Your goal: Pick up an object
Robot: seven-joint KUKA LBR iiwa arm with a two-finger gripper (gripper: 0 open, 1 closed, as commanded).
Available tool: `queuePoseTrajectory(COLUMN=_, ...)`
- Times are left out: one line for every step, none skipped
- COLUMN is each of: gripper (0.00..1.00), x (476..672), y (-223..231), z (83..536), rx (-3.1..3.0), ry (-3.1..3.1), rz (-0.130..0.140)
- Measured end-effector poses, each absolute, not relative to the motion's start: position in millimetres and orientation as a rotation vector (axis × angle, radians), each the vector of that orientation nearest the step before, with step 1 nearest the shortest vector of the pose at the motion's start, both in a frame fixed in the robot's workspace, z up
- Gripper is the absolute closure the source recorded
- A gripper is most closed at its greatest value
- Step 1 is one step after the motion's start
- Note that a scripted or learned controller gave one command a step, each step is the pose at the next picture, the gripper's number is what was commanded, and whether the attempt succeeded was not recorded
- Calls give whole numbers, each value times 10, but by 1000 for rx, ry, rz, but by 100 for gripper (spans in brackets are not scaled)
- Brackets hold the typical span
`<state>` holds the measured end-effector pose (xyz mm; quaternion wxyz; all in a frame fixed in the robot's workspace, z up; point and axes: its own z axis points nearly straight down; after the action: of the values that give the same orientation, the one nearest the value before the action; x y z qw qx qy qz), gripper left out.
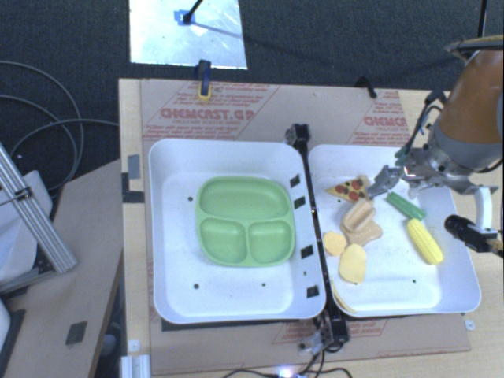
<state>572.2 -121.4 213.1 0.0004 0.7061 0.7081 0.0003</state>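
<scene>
This is a robotics lab: a cardboard-covered bench [260, 109] stands on dark carpet [63, 22], with loose cables [47, 132] and an aluminium frame [31, 211] beside its left edge.

Two white bins [236, 152] sit side by side; one green divided plate [244, 220], one corn cob [424, 241], one pizza slice [349, 188], one green pod [406, 206].
</scene>
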Motion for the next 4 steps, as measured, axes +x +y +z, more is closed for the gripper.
queuePoseTrajectory(gripper=0, x=5650, y=-949, z=991, rx=2212, ry=2218, rz=9)
queuePoseTrajectory(gripper=0, x=5433, y=-191, z=1539, rx=2222, ry=2224, rz=2)
queuePoseTrajectory(gripper=0, x=4847, y=-434, z=1858, rx=2224, ry=2220, rz=1)
queuePoseTrajectory(gripper=0, x=4872, y=130, z=1844, rx=2211, ry=2232, rz=6)
